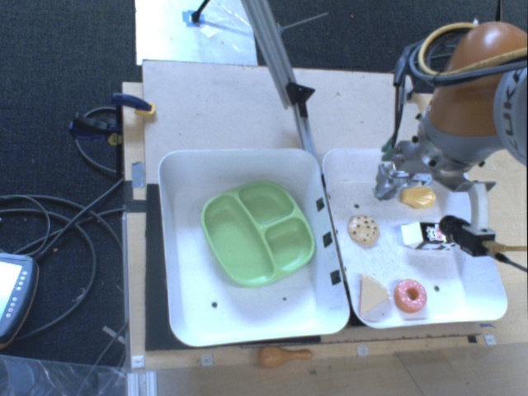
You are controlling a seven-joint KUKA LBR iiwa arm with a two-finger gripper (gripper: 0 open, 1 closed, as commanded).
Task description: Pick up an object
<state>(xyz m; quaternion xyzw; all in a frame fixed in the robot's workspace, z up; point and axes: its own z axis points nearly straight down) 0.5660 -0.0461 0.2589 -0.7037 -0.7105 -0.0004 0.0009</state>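
Two shallow white bins are sitting side by side on the bench. The left bin is holding one thing: a green divided tray with three compartments, lying tilted near the bin's middle.

The right bin is holding five small things. One yellow piece is lying toward twelve o'clock from the bin's middle. One round speckled cookie is resting toward nine o'clock, near the wall shared with the left bin. One white and black packet is lying toward three o'clock. One tan wedge and one pink-frosted doughnut are sitting just beside each other toward six o'clock.

The grey arm is reaching in from three o'clock, and its gripper is hanging low over the twelve o'clock part of the right bin, just at the nine o'clock side of the yellow piece (close to it, though contact cannot be told). Whether its two fingers are spread or pressed together cannot be told from this view, and nothing is showing between them.

One brown, pear-shaped object is lying on the bench outside the bins, toward six o'clock from the left bin.
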